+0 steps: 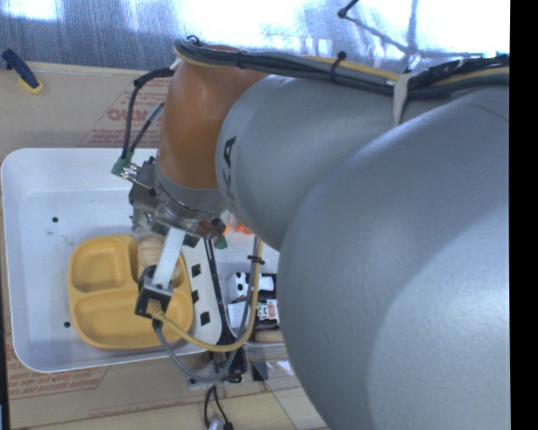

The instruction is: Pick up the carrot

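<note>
Left white bin [18, 240] carrying a yellow divided tray [99, 285] toward its near side. Small orange scrap, likely the carrot [243, 229], peeking out just right of the wrist, mostly hidden under the grey arm [386, 240]. Hand [157, 231] low over the tray's right edge; grip state impossible to tell. Bare white floor along the bin's back and left walls.

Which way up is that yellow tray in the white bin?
Right way up: the yellow tray lies flat, hollows facing upward; the arm hides its right side.
</note>
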Available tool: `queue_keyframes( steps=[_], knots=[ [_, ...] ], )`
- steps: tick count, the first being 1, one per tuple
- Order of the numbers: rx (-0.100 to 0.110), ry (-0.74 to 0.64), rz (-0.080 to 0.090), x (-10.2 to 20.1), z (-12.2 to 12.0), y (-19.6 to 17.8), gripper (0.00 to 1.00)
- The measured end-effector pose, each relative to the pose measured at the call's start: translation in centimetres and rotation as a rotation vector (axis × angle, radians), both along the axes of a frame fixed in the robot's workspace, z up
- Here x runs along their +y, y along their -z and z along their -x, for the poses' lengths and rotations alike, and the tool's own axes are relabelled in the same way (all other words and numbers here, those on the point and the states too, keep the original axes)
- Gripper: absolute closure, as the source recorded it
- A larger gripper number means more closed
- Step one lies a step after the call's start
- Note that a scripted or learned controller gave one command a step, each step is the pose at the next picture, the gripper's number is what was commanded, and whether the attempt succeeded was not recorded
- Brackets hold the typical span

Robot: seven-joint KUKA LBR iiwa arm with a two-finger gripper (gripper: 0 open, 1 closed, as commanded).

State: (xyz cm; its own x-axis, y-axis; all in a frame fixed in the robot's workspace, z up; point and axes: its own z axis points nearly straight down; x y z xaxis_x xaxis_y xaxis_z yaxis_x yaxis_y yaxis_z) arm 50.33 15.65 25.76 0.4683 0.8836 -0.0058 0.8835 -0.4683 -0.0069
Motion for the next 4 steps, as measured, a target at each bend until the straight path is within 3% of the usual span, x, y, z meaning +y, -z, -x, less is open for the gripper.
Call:
queue_keyframes(
  steps=[1, 2, 3, 4],
  knots=[
    [-0.001, 0.297, 0.001, -8.3, 0.4, 3.3, 1.00],
    [-0.003, 0.563, 0.002, -3.0, -0.6, 1.0, 1.00],
    [-0.007, 0.829, 0.004, -4.3, -3.4, 0.5, 1.00],
    [-0.009, 0.741, 0.000, -1.2, 0.8, -4.1, 1.00]
  ],
)
